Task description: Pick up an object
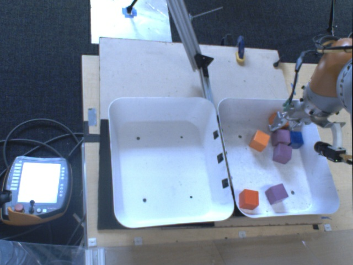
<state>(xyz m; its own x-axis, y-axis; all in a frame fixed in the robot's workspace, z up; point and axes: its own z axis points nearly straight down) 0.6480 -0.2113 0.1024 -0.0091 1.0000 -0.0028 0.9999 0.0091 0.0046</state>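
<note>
My gripper (284, 123) hangs low over the upper right part of the right bin (322, 203), reaching in from the right. Directly below and in front of it sit a purple cube (282, 136) and a blue cube (297, 139), close together. A small orange block (272, 118) peeks out at the gripper's left side, partly hidden. Another purple cube (282, 154) lies just below that cluster, and an orange cube (259, 141) rests to its left. Near the bin's front wall stand an orange cube (249, 199) and a purple cube (276, 193).
The left bin (118, 148) stands beside the right one, their walls meeting at the middle. A slanted metal pole (187, 32) crosses the bench behind the bins. A teach pendant (36, 187) lies at the far left, off the bench.
</note>
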